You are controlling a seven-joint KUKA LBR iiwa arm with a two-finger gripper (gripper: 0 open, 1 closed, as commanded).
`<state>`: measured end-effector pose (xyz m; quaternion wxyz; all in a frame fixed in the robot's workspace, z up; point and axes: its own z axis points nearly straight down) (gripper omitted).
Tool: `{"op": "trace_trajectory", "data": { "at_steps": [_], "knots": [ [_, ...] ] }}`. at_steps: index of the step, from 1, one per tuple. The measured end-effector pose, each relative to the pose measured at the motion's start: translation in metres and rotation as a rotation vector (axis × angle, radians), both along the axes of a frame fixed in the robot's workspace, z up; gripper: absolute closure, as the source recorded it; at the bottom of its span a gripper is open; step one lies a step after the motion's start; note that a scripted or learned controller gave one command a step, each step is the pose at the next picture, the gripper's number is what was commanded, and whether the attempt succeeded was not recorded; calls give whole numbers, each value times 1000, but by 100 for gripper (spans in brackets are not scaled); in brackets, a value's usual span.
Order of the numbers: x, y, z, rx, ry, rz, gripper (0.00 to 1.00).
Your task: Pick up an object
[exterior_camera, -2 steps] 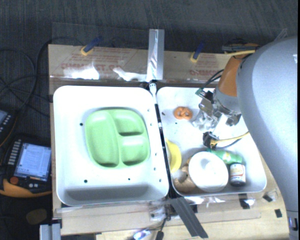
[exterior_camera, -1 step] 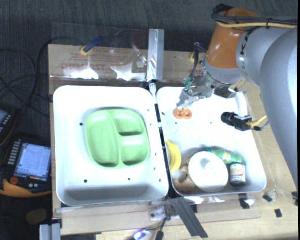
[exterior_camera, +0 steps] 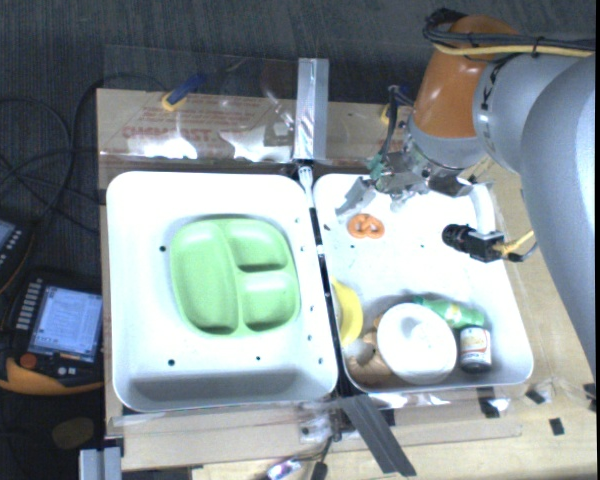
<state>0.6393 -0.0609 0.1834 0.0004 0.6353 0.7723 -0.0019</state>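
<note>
Camera view shows us the gripper (exterior_camera: 380,193) low over the right bin's (exterior_camera: 500,278) far end, fingers spread, nothing between them. We judge it poised for the orange pretzel-like piece (exterior_camera: 366,227) just below, the easiest target since it lies apart from the clutter.

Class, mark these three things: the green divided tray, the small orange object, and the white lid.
green divided tray (exterior_camera: 220,288): camera view, its large left compartment.
small orange object (exterior_camera: 366,227): camera view, its middle.
white lid (exterior_camera: 416,343): camera view, its top face.
</note>
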Motion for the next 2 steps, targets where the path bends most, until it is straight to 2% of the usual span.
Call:
{"op": "trace_trajectory", "data": {
  "at_steps": [1,2],
  "knots": [
    [-31,-52,-56,2,0,82,0],
    [-22,-44,-36,1,0,169,0]
  ]
}}
